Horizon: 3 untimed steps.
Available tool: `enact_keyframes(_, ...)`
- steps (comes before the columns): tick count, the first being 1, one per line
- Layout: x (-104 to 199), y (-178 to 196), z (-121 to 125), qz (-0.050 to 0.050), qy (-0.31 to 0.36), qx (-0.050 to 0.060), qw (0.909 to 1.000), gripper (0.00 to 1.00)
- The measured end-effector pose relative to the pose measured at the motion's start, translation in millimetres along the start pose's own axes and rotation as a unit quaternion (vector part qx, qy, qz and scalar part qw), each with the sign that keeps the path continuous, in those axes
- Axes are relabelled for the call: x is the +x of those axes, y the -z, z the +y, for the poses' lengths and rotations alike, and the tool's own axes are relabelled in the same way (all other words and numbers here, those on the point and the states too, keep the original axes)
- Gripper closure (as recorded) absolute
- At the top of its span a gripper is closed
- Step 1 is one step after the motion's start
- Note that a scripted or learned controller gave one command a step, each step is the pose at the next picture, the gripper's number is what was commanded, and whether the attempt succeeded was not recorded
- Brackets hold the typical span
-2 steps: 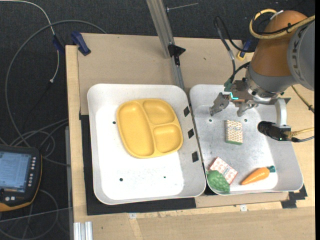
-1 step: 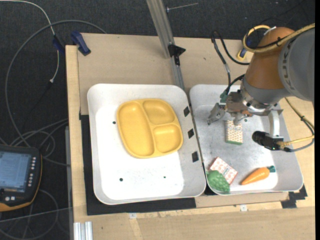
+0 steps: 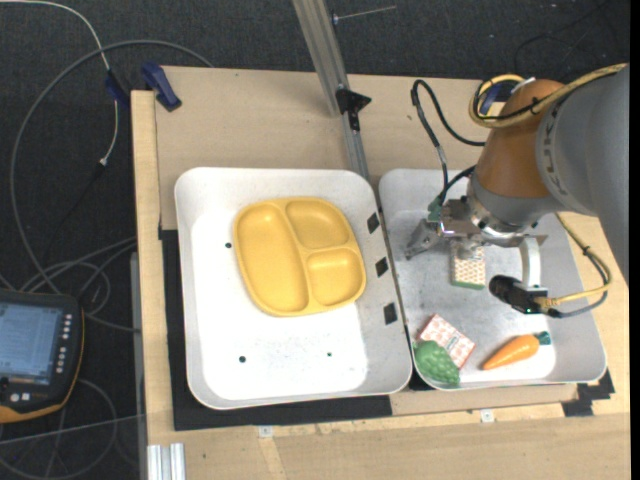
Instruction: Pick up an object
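From my remote seat, going left to right with the yellow tray [image 3: 298,254] as my landmark. Far to its left, off the bench on the dark floor, I see a handheld control pendant [image 3: 35,353] with a lit screen and loose cables. Up and left of the tray, a blue clip [image 3: 160,86] sits on the bench's [image 3: 250,98] wooden corner. The tray itself, three compartments, lies tilted in the upper middle of the left bin [image 3: 290,368], nothing in it. Above the tray a grey metal pole [image 3: 325,58] runs up out of frame.

Right of the tray is the right bin [image 3: 575,358]. Down and right of the tray, at that bin's near-left corner, a green leafy toy [image 3: 436,363] touches a small red-and-white packet [image 3: 446,336]. Further right along the near edge lies the carrot [image 3: 514,351], orange with a green stem, tilted, apart from the packet.

Directly right of the tray, the gripper [image 3: 468,253] hangs over the bin's middle, the grey arm [image 3: 575,143] with its orange band coming in from the right. A small checkered tan item [image 3: 468,268] sits right under the wrist, looks like a cracker or sponge, but I can't make out whether it's gripped or just lying there. Fingers: can't tell if apart or together, the wrist hides them.
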<state>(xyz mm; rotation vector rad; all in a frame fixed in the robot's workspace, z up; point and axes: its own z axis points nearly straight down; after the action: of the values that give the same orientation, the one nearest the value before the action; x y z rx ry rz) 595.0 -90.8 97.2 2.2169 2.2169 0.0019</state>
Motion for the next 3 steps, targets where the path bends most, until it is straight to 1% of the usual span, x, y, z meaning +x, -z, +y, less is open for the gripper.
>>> enact_keyframes(1, 0.9, 13.6, 1.9, 0.001, 0.000, -0.003, 1.0000, 1.00)
enact_keyframes(2, 4.9, 77.7, 3.9, 0.002, 0.001, -0.001, 1.0000, 1.00)
enact_keyframes(3, 4.9, 132.3, 5.9, 0.001, 0.001, -0.001, 1.0000, 1.00)
